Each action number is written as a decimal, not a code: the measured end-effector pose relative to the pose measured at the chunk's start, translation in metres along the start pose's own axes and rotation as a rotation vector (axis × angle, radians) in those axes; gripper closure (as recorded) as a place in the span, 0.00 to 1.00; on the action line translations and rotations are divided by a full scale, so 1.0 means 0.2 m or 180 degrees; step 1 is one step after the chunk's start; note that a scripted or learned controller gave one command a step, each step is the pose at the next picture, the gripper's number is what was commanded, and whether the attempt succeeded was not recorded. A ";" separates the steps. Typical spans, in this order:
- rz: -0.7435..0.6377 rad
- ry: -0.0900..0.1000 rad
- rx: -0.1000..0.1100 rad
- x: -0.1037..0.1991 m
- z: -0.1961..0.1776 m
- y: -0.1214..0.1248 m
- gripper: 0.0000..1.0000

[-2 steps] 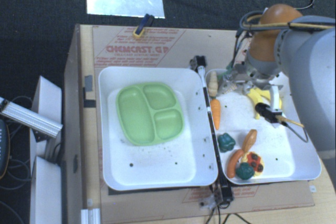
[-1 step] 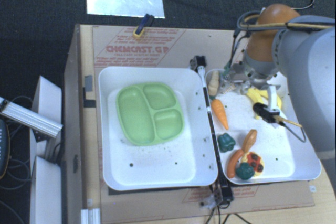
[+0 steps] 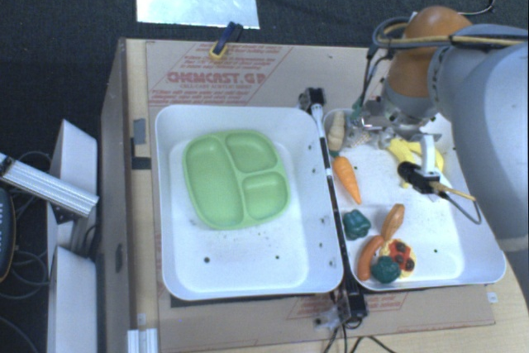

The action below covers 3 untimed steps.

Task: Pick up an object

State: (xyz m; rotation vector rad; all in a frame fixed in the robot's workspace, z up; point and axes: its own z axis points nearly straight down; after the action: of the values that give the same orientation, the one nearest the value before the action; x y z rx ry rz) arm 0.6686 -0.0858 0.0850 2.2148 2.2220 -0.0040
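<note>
The right bin (image 3: 463,256) holds several toy foods. An orange carrot (image 3: 347,179) lies near its left wall, with a beige piece (image 3: 335,131) just behind it. A dark green toy (image 3: 356,223) sits in front of the carrot, beside a small orange piece (image 3: 393,219). At the front lies a round toy with red, orange and green parts (image 3: 387,259). A yellow banana-like toy (image 3: 404,151) lies toward the back right. My gripper (image 3: 369,131) hangs low over the bin's back, between the beige piece and the yellow toy, with nothing visibly in it.
The left bin (image 3: 190,269) bears a green divided plate (image 3: 235,178). A dark clamp (image 3: 313,100) sits on the rim between the bins. A yellow and black tool (image 3: 225,40) lies on the cardboard behind them. The arm's grey body (image 3: 488,112) overhangs the right bin's right side.
</note>
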 end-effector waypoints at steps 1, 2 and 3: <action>0.0002 0.0005 0.0001 0.00 0.00 0.00 0.00; -0.0002 0.0003 0.0000 0.00 0.00 0.00 0.00; -0.0001 0.0001 0.0000 0.00 0.00 0.00 0.00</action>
State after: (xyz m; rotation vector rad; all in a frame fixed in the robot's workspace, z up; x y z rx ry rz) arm 0.6687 -0.0859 0.0850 2.2146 2.2225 -0.0038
